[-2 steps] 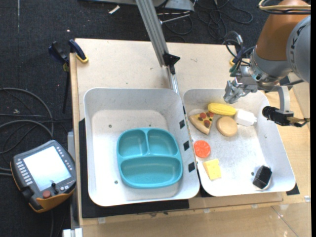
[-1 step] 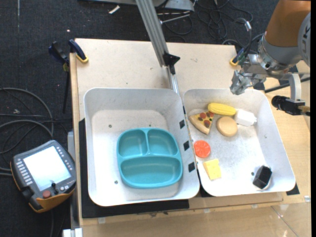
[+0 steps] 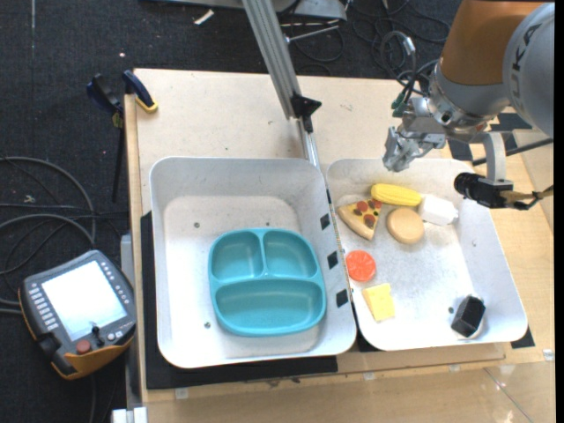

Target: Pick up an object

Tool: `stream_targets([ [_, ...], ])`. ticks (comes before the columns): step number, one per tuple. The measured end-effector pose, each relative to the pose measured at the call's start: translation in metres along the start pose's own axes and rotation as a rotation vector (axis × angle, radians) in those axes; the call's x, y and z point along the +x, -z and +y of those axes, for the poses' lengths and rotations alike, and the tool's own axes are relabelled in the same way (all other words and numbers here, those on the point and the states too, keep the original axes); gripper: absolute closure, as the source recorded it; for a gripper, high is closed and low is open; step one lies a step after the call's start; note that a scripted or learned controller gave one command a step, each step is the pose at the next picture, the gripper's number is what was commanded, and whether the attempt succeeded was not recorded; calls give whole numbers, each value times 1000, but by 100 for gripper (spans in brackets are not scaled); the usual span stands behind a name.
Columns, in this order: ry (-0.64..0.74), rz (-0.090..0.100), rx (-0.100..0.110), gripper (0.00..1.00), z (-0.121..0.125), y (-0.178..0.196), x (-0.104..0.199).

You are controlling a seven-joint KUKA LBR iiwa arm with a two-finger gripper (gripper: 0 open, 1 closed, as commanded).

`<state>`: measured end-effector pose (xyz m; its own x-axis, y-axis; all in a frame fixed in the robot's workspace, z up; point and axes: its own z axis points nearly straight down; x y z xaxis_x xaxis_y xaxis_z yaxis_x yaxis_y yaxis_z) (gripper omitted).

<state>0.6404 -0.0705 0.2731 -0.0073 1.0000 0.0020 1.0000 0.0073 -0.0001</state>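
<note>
Objects for picking are lying in the right bin (image 3: pixel 493 263): a yellow corn cob (image 3: pixel 396 195) is sitting near the back, with a white block (image 3: pixel 438 209) just beside its right end. A pizza slice (image 3: pixel 360 217) is lying to the left of a round tan cookie (image 3: pixel 406 226), which is sitting just in front of the corn. Nearer the front, an orange-red tomato slice (image 3: pixel 359 265) is resting by the bin's left wall, and a yellow cheese wedge (image 3: pixel 380 302) is lying just in front of it. A black object (image 3: pixel 468 315) is sitting apart in the front right corner.

The left bin (image 3: pixel 176 192) is holding a blue divided plate (image 3: pixel 264 282), with nothing visible in its three compartments.

The gripper (image 3: pixel 404 152) is hanging over the back edge of the right bin, above the corn and apart from it. I cannot tell how its jaws are standing, and nothing is showing between them.
</note>
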Motion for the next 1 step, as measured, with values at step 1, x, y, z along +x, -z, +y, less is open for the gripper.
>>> stream_targets([
  [1, 1, 0, 2, 100, 1, -18, 54],
])
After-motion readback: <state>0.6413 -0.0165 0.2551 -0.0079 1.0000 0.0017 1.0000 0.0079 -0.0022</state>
